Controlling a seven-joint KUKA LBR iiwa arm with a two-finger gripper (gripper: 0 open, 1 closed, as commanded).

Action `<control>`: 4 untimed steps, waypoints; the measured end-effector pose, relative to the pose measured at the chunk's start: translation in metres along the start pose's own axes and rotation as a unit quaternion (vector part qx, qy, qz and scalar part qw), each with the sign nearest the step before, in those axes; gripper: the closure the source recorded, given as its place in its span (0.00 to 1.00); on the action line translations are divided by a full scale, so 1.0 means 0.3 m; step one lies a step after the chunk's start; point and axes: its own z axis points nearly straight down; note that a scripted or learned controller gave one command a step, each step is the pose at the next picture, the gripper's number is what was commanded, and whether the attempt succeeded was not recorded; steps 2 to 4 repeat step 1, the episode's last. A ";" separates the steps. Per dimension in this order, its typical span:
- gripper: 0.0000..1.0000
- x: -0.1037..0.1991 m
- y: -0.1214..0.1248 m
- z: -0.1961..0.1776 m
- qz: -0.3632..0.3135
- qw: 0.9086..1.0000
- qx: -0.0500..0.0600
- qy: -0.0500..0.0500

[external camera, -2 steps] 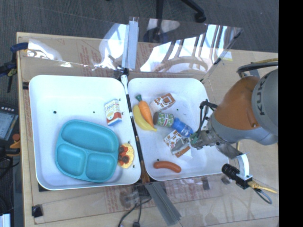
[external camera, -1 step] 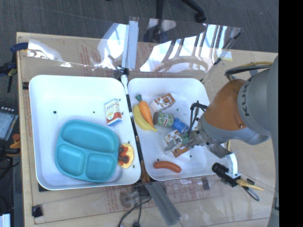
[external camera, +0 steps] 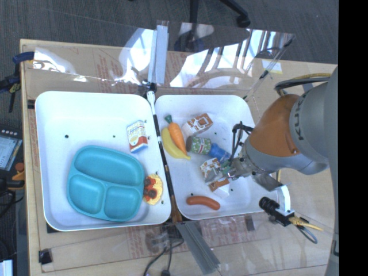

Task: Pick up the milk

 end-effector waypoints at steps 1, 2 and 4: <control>1.00 0.272 0.104 -0.271 0.015 1.000 -0.003 -0.003; 1.00 0.272 0.104 -0.271 0.015 1.000 -0.003 -0.003; 1.00 0.272 0.104 -0.271 0.015 1.000 -0.003 -0.003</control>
